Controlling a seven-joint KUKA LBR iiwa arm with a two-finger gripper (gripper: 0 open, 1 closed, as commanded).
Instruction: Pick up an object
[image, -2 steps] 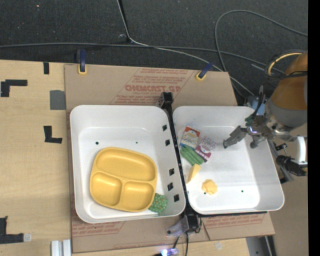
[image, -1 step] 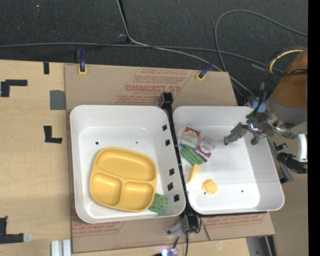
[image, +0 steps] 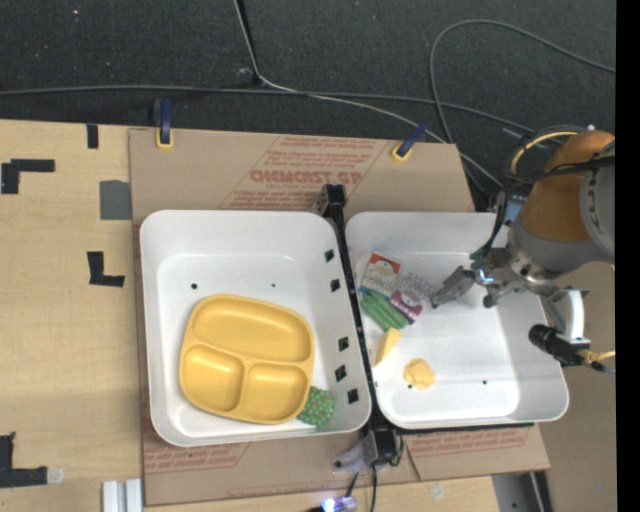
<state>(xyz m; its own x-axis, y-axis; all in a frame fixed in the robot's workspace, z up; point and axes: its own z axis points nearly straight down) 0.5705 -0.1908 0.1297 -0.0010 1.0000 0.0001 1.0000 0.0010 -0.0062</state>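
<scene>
Lying against the left wall of the right bin (image: 520, 400), a small cluster of candidates for the pick is seen: a red-and-white packet (image: 381, 270) nearest the far edge, a green pod (image: 380, 310) just beside it, a crumpled purple-and-white wrapper (image: 408, 297) touching both, and a yellow strip (image: 387, 346) a little nearer the front edge. A yellow lump (image: 420, 374) is set apart from these, toward the front edge of the same bin. No single object is named by the task, so any of these could serve.

The gripper (image: 452, 288) is held low over the middle of the right bin, pointing toward the cluster, just beside the wrapper. Whether the claw is open or closed cannot be told from this slant, and nothing can be made out in its grasp.

The left bin (image: 160, 240) carries a yellow divided tray (image: 248, 355), with a green bumpy toy (image: 318, 406) tucked at the tray's near right corner.

The task is judged to be at the approach: nothing has been lifted, and the grasp and the raise are yet to be done.
</scene>
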